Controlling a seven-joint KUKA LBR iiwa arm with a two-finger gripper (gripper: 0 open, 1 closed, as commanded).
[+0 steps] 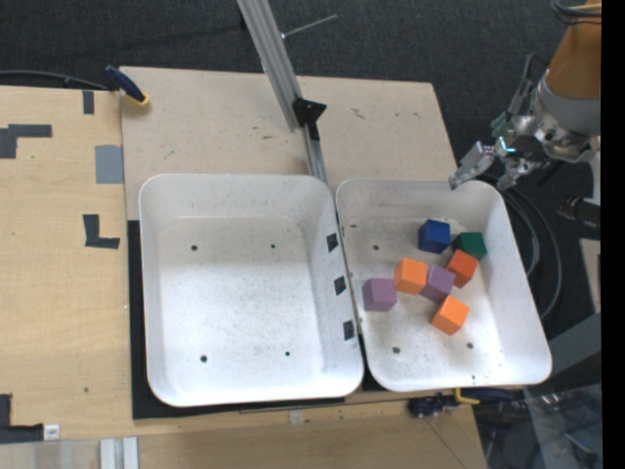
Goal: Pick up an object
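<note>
No brand, label or legible writing anywhere; just dark tape patches on the worktop [59, 291] toward nine o'clock.

Arm [576, 62] entering from two o'clock, orange band above the wrist, angled down and leftward. Tool [480, 167] poised just past the upper right corner of the right bin [518, 345], above its rim, apart from every block. Fingers [467, 171] too small and cluttered to judge; cannot tell whether spread or closed. Nothing visibly between them.

Blocks clustered in the right bin's upper middle:
- blue block [435, 234] at twelve o'clock of the cluster
- green block [472, 243] just beside it at three o'clock
- red-orange block [463, 265] directly below the green, touching or nearly so
- orange block [411, 276] near the middle
- purple block [439, 281] between the orange and the red-orange, touching both
- second orange block [450, 315] at six o'clock
- lilac block [379, 294] at nine o'clock, slightly apart

Left bin [166, 360] alongside, sharing the middle edge. Grey metal rail [273, 52] slanting from twelve o'clock down to the bins' junction. Blue-and-yellow clamp [127, 84] at ten o'clock on the worktop.
</note>
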